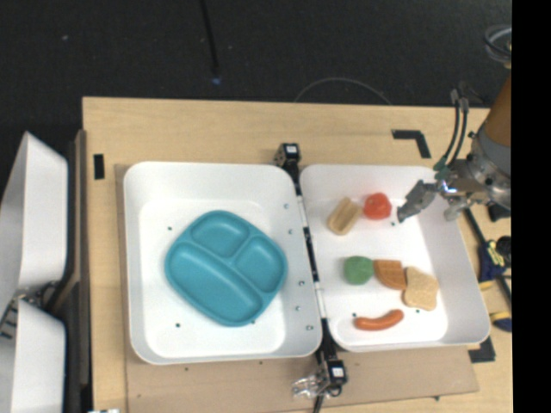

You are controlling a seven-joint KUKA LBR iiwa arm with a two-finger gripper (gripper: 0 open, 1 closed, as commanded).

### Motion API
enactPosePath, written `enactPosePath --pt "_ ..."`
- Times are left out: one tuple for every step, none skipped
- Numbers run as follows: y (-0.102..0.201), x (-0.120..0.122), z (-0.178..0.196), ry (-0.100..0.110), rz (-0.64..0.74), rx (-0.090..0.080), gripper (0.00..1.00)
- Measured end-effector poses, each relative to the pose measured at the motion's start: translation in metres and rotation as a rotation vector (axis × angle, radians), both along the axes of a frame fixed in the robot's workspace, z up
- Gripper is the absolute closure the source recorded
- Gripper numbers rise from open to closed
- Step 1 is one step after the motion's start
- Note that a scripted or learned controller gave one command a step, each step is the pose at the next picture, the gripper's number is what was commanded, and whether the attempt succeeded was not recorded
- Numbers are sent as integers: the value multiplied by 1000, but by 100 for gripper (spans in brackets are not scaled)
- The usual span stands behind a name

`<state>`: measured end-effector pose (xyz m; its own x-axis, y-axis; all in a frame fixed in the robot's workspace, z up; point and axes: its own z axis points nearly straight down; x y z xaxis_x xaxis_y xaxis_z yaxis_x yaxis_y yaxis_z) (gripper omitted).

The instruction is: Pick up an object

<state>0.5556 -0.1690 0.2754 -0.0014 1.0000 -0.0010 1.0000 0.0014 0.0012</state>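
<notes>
- A grey arm [486, 157] with an orange band is reaching in from the right over the bench [215, 114], its gripper [413, 203] hanging above the upper right part of the right bin [461, 317].
- Whether the gripper is apart or together cannot be told at this angle; nothing is showing between its tips.
- The right bin is holding six toy foods: a tan bread roll [343, 216] lying near the top left, with a red tomato [376, 206] just beside it, the nearest item to the gripper.
- A green vegetable [359, 270] is sitting near the bin's middle, touching an orange-brown piece [389, 273], which is in turn touching a tan slice of bread [421, 289].
- A red-orange sausage [378, 320] is lying near the bin's front edge, apart from the rest.
- The left bin [146, 334] is carrying a teal divided plate [225, 267], lying flat at a slant near its middle.
</notes>
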Motion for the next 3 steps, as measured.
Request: enactPosePath --pt "3 -5 -61 6 -2 0 0" --pt "5 -12 -107 4 -2 0 0" --pt "-6 -7 -155 -1 -3 -3 0"
